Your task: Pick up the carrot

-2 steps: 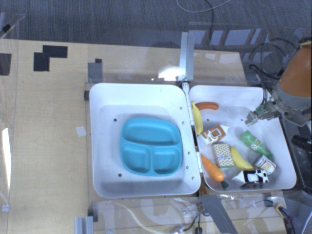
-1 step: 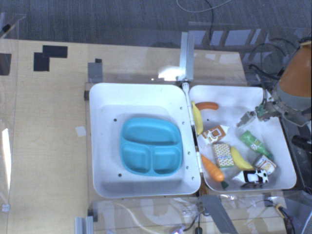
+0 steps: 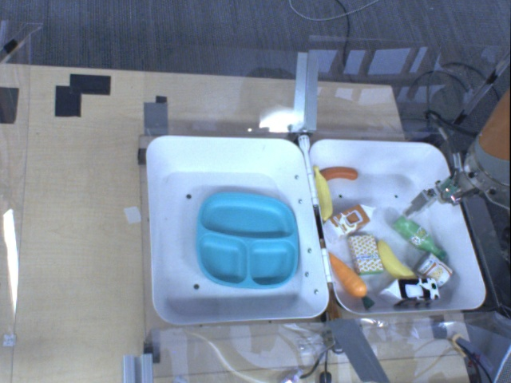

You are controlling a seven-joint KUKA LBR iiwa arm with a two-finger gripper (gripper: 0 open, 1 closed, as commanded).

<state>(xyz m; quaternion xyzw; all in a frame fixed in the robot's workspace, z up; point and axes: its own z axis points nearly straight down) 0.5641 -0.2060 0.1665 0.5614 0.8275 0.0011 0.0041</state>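
Overhead, the carrot point(image 3: 349, 274) lies untouched near the front left corner of the right bin point(image 3: 447, 159), beside a small box point(image 3: 364, 253). The gripper point(image 3: 452, 190) hovers at the bin's right side, grip unreadable. Approach and grasp remain undone.

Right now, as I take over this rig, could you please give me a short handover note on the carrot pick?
Gripper: over the right bin's far right side, near the green bottle; whether it is open or shut cannot be told, and nothing shows between its tips.
Carrot: lying in the right bin's near left corner, by the divider, beside the checkered box and a banana.
Left bin: holds the blue divided plate.
Done: nothing visible; carrot not lifted.
Left: cross the bin to the carrot, grasp, lift.
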